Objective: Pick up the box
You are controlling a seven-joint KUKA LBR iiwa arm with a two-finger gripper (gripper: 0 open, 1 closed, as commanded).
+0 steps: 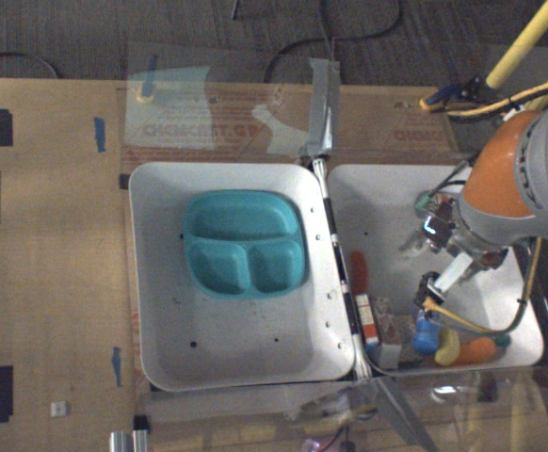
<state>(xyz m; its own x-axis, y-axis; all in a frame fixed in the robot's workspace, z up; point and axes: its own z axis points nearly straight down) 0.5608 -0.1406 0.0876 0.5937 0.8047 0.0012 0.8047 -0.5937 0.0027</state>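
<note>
A small narrow box (370,326), white with red print, lies at the front left of the right bin (378,196), close to the wall between the bins. My gripper (430,222) hangs over the middle of the right bin, below the orange-banded wrist. It is to the right of the box and farther back, apart from it. Nothing shows between the fingers.
A red elongated item (359,271) lies behind the box, and a greyish item (388,312) lies beside it. A blue object (427,335), a yellow banana (448,347) and an orange carrot (478,349) crowd the front right corner. The left bin (161,328) holds a teal divided tray (246,243).
</note>
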